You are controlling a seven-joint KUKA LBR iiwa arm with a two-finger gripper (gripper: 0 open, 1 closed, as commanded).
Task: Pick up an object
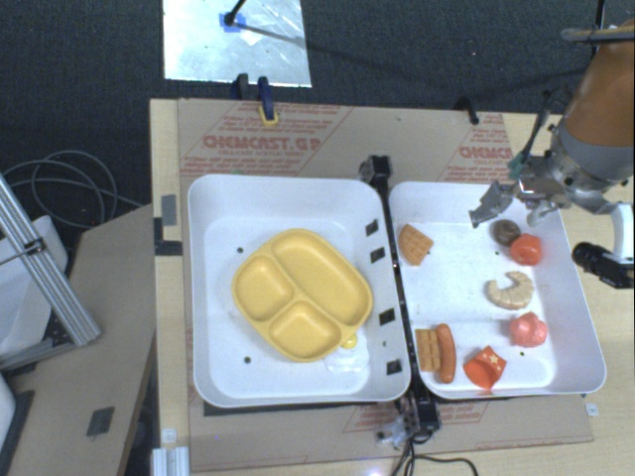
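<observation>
Listing contents from the near edge of the bench to the far, with the pick judged as not yet begun: nothing sits between the fingers, and every item lies on a bin floor.

Right bin (585, 360), near end: red pepper piece (485, 366) at the front; sausages (438, 352) just beside it toward the divider; pink round fruit (529, 329) a little farther back, near the outer wall.

Right bin, middle: pale curved pastry (511, 290), lying flat, apart from its neighbours.

Right bin, far end: red tomato (527, 250) touching or nearly touching a brown round piece (507, 231); orange wedge (415, 244) well apart, beside the divider.

Left bin (213, 266): yellow divided plate (302, 293), three compartments, nothing in them; a small yellowish bit at its near rim, too small to identify.

Pincer (506, 199): hanging over the far end of the right bin on the grey arm (595, 117), fingers spread apart, grasping nothing.

Relation to likely target: the task names no particular item. The brown round piece lies closest, just beneath and slightly nearward of the fingertips, with the tomato right beside it. Either looks like the candidate. How high the fingertips stand above them cannot be told from this slant.

Remaining, by judgement: descent, closing on one item, lift. The two crowded pieces may hinder a clean grip.
</observation>
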